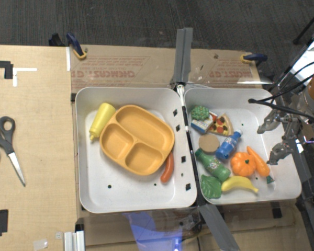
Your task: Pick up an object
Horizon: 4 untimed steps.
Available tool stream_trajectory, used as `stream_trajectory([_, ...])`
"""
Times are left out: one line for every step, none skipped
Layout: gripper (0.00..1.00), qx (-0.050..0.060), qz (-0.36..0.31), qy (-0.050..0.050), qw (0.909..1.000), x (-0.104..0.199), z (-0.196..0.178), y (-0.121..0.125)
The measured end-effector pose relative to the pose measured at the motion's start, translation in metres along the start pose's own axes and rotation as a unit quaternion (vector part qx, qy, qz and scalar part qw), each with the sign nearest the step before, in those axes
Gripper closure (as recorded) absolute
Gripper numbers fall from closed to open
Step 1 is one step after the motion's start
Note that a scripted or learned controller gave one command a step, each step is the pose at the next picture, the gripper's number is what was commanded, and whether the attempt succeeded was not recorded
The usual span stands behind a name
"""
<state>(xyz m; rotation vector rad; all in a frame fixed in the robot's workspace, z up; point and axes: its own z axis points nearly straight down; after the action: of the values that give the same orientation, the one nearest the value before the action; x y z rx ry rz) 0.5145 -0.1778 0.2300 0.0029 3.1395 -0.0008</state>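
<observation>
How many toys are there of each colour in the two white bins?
Yellow: 3, the bottle, the divided plate and the banana
Orange: 2, the pumpkin and the carrot
Green: 3, the broccoli, the green bottle and the leafy piece
Blue: 1, the blue bottle
Red: 1, the sausage
Tan: 1, the round cookie
Mixed colours: 1, the pizza slice
Total: 12

Robotics lab bench. Left of the twin white bins (83,156): scissors (8,145), tape marks. Behind them: clamped cardboard (125,69)
</observation>
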Motion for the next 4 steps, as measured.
stream_trajectory([0.00, 0.000, -0.019, 0.000, 0.9998, 0.007, 0.135, 0.013])
stream_trajectory([0.00, -0.001, 0.011, 0.001, 0.9999, 0.011, 0.138, 0.055])
stream_trajectory([0.00, 0.001, 0.027, -0.005, 0.9996, 0.021, 0.136, 0.057])
stream_trajectory([1.00, 0.001, 0.025, -0.004, 0.9997, 0.021, 0.127, 0.058])
